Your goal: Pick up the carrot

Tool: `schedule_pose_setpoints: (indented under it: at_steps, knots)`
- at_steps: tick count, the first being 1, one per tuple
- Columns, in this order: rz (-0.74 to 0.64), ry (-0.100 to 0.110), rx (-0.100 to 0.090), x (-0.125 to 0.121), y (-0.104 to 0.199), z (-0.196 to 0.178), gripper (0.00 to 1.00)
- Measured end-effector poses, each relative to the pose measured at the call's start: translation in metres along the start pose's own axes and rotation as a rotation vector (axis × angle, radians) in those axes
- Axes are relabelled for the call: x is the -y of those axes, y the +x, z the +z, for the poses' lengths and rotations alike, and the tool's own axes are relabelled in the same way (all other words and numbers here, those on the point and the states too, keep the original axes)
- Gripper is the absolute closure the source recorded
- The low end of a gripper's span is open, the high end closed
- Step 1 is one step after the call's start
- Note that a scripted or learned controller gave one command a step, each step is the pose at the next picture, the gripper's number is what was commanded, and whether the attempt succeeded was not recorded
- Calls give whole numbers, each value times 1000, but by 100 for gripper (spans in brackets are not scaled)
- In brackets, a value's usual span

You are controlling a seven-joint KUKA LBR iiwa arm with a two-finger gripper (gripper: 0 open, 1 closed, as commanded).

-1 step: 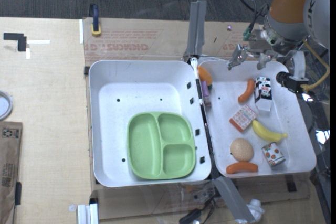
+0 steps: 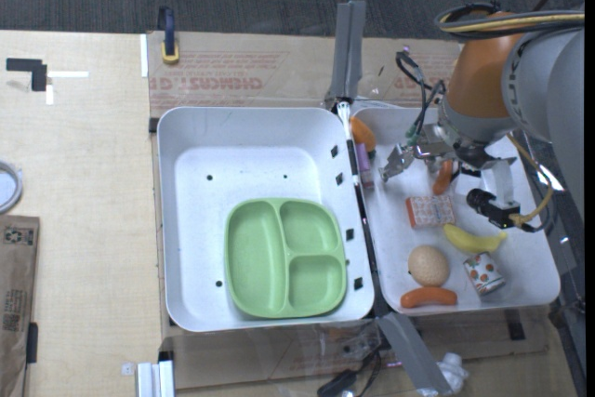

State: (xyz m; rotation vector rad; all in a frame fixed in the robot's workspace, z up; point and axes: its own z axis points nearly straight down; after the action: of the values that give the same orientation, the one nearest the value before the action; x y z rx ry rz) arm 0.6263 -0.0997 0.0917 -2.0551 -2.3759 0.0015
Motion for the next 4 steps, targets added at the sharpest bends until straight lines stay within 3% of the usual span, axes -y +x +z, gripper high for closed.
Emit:
schedule_pose_setpoints:
  at_steps: [1, 2, 3, 4]
  knots:
    - [374, 1, 0, 8, 26, -100, 0]
    - [525, 1, 1, -33, 3, -17, 0]
    - [523, 1, 3, -33, 3, -26, 100]
    - [557, 2, 2, 24, 15, -205, 100]
